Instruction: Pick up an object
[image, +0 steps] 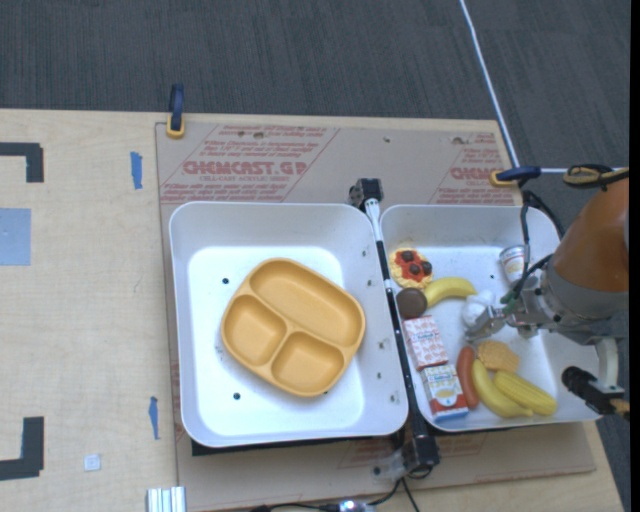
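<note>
gripper (487, 318) low in right bin (540, 225), just above round cracker (497, 354) and beside banana (447, 290). cannot tell jaws wide or tight. nothing seen between them, so no pick done yet. bananas (512, 392), hot dog (467, 375), two small boxes (432, 362), brown ball (411, 301) all lying in bin. yellow plate (292, 327) alone in left bin (190, 330). grab and lift both left to do.

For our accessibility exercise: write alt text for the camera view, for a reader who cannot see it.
A grey robot arm with an orange band reaches from the right, its gripper low over toy food in the right white bin, near a banana and a round cracker. The left white bin holds a yellow divided plate.
</note>
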